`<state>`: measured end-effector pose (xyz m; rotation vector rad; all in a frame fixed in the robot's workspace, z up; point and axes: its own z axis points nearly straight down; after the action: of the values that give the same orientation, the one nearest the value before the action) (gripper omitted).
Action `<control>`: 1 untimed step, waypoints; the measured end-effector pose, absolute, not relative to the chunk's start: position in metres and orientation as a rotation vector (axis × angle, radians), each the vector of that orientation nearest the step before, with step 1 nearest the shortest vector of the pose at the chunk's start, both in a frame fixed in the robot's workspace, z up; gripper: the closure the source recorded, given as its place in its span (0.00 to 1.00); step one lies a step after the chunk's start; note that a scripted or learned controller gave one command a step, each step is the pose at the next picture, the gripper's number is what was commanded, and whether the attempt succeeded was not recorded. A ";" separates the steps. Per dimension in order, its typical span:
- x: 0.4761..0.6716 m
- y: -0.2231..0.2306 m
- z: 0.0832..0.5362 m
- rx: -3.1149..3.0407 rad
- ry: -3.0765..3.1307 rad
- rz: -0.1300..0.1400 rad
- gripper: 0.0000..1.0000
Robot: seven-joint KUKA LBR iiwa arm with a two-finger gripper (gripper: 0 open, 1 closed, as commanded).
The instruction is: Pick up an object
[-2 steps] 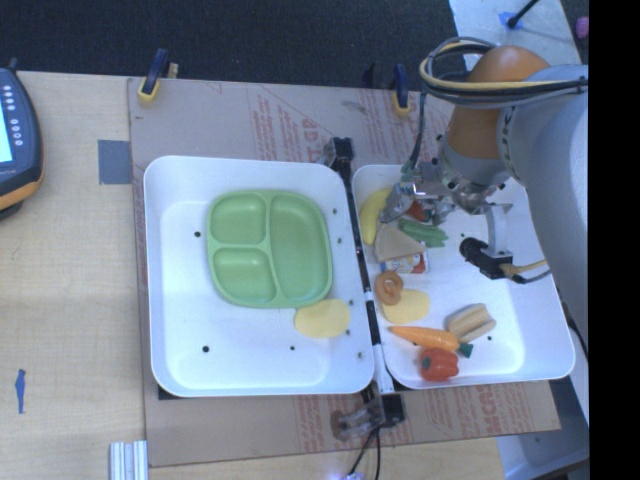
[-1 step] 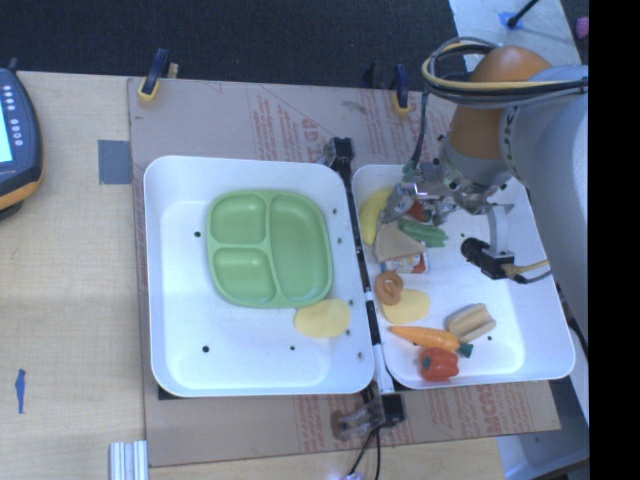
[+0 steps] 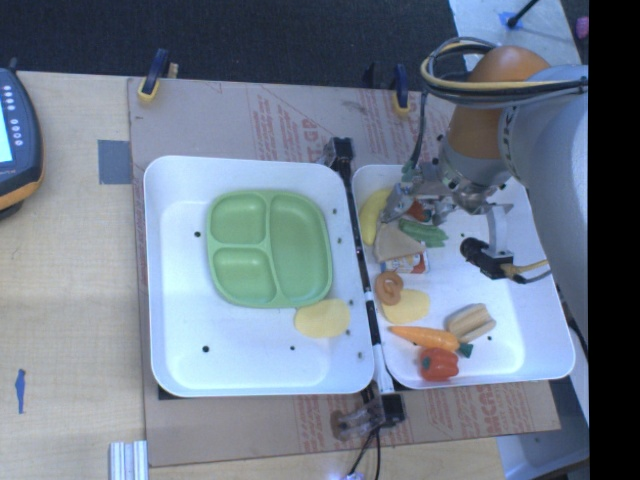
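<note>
Camera view: The gripper (image 3: 425, 200) is low in the right bin (image 3: 535, 353), at its upper-left corner, over a cluster of small toy foods. How far the jaws stand apart cannot be determined; nothing is visibly held.

Candidate objects lie directly beneath: a green pod (image 3: 425, 233) resting on a tan wedge (image 3: 398, 243), beside a yellow piece (image 3: 372, 215). These are judged light, rigid and smooth, so likely to slip. Grasp across the narrow width, near the middle.

The left bin (image 3: 170, 268) holds a green divided plate (image 3: 270, 248).
</note>
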<state>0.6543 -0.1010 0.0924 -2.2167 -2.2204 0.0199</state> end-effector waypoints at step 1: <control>0.656 -0.098 0.103 -2.217 -2.225 0.006 0.00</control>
<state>0.6560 -0.0978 0.1029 -2.2172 -2.2248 0.0055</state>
